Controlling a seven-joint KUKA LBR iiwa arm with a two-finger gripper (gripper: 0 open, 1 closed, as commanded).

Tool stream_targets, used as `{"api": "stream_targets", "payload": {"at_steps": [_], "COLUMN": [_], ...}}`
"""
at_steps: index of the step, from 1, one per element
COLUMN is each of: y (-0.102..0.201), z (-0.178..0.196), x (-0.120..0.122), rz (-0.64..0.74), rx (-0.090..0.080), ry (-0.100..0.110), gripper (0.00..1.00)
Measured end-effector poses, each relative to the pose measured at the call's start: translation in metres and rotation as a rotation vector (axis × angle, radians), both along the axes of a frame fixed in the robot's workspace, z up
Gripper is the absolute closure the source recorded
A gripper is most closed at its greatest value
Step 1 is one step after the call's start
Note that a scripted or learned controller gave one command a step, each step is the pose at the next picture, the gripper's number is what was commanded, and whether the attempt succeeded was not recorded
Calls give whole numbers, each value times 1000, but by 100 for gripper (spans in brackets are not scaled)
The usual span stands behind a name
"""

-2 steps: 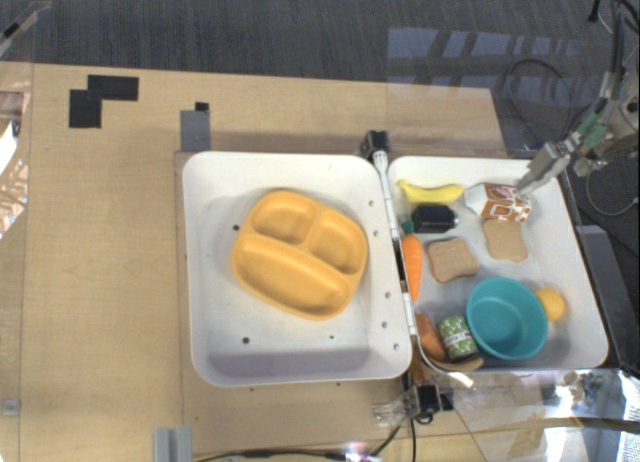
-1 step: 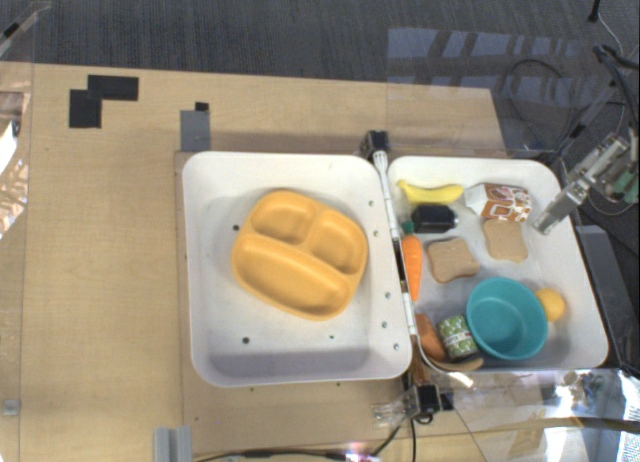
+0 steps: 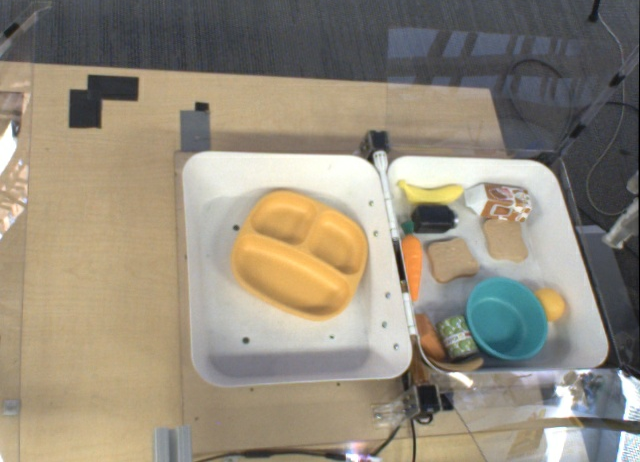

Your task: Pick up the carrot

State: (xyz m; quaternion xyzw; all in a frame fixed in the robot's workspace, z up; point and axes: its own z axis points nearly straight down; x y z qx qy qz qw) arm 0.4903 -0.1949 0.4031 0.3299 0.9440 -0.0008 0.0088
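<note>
Pale wood bench; smooth tapered carrot along right bin's left wall, beside toast slice.

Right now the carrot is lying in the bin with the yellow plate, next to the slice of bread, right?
Not quite. The camera view shows the carrot in the right bin, next to the slice of bread. The yellow plate sits in the left bin.

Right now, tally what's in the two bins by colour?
Yellow: 3 - divided plate, banana, ball
Orange: 1 - carrot
Brown: 2 - bread slices
Teal: 1 - bowl
Black: 1 - block
Green: 1 - can
Total: 9
</note>
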Motion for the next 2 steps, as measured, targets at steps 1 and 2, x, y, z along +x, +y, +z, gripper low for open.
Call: {"api": "stream_targets", "payload": {"at_steps": [1,2], "y": [-11,-11], "z": [-52,-62], "x": [-1,0], "rz": [471,894], "rx": [-5,-10], "ry": [5,5], "gripper": [0,0]}}
